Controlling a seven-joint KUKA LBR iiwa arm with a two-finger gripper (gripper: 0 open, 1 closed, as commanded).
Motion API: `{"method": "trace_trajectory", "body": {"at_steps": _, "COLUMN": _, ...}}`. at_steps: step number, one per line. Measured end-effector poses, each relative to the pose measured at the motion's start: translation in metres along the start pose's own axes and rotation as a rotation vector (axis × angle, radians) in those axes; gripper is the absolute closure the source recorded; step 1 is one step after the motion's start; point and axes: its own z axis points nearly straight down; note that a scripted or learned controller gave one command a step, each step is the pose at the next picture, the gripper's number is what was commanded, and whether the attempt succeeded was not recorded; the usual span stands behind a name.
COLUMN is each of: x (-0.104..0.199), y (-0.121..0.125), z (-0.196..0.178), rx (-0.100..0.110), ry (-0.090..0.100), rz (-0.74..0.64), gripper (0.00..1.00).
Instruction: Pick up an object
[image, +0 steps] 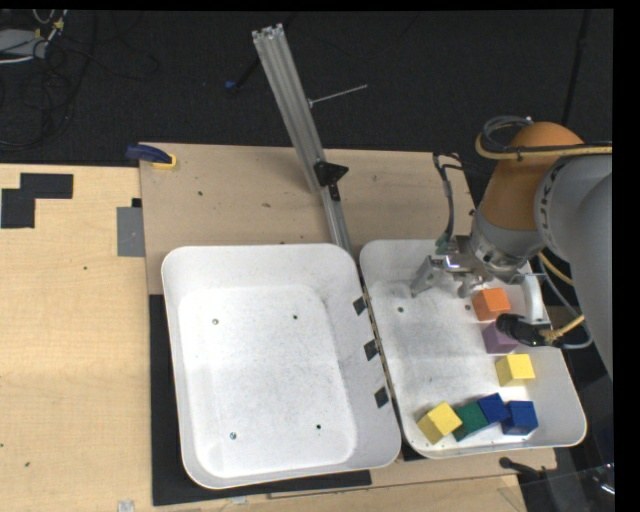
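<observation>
White plastic makes up both shallow bins on the wooden bench; the right bin (400, 350) serves as the landmark for everything else. Above its upper right corner hangs the arm (575, 220), grey with an orange band, coming in from the right side. The gripper (470, 272) sits low over the upper part of that bin, and how far it stands open I cannot tell, nor whether it has hold of anything.

An orange block (491, 302) lies just below the gripper, near the bin's right wall. A purple block (499, 338) rests just beneath the orange one, partly hidden by a black part of the arm. Further down comes a yellow block (515, 368). Along the bin's bottom edge sits a cluster: another yellow block (439, 422) at the left, a green block (468, 417) touching it, then a dark blue block (492, 407) and a brighter blue block (520, 416) at the right.

Touching the right bin's left wall is the left bin (180, 300). A slanted metal rail (298, 120) rises from behind the right bin's top left corner.
</observation>
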Motion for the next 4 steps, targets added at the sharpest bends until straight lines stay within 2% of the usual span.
{"method": "trace_trajectory", "body": {"at_steps": 1, "x": 0.001, "y": 0.0, "z": 0.012, "rx": -0.004, "ry": -0.001, "rz": 0.0, "gripper": 0.0}}
{"method": "trace_trajectory", "body": {"at_steps": 2, "x": 0.001, "y": 0.0, "z": 0.002, "rx": -0.004, "ry": -0.001, "rz": 0.001, "gripper": 1.0}}
{"method": "trace_trajectory", "body": {"at_steps": 3, "x": -0.001, "y": 0.0, "z": -0.041, "rx": -0.011, "ry": -0.001, "rz": 0.004, "gripper": 1.0}}
{"method": "trace_trajectory", "body": {"at_steps": 4, "x": 0.004, "y": 0.001, "z": -0.103, "rx": -0.013, "ry": -0.002, "rz": 0.0, "gripper": 1.0}}
